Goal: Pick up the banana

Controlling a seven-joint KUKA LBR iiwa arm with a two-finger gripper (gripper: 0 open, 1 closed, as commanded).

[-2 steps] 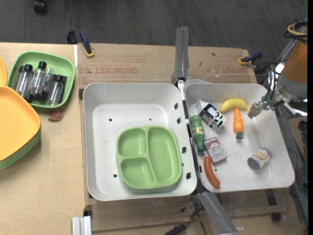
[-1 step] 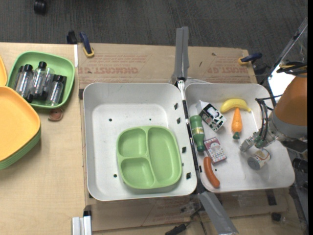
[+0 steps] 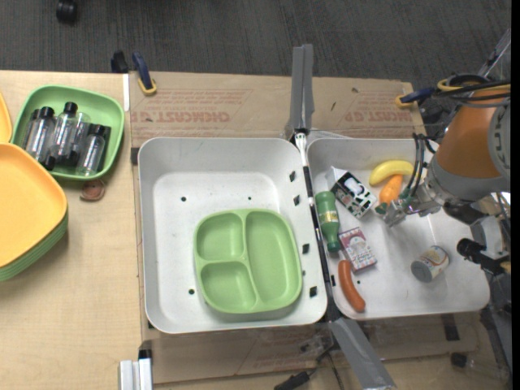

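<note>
While the arm (image 3: 475, 140) reaches in over the right bin (image 3: 455, 295), the banana (image 3: 391, 170) lies flat in that bin's far part, yellow, curved, with its ends pointing down toward the bin floor's middle. Just beside the banana on its near side sits a small orange carrot-like piece (image 3: 391, 189), touching or nearly so (hard to say which). The gripper (image 3: 396, 213) is low in the bin, just near-side of the banana and the orange piece, apart from the banana; finger state cannot be told from this slant, and nothing is seen held. Other items relative to the banana: a black-and-white carton (image 3: 353, 193) to its left and slightly nearer, a green bottle (image 3: 327, 218) further left along the bin's wall, a pink box (image 3: 357, 249) nearer the camera, a hot dog (image 3: 351, 286) nearer again, and a small can (image 3: 429, 263) well apart on the near right. The left bin (image 3: 162, 242) holds a green divided tray (image 3: 247, 262). Handling judgement: the banana looks like a light toy, fairly stiff, smooth skin that may slip, so the grasp should go across the middle of the curve, fingers straddling the narrow width, not at the tapered ends. Risk: the orange piece crowds the near side and could get pinched instead. Pick not yet done.
</note>
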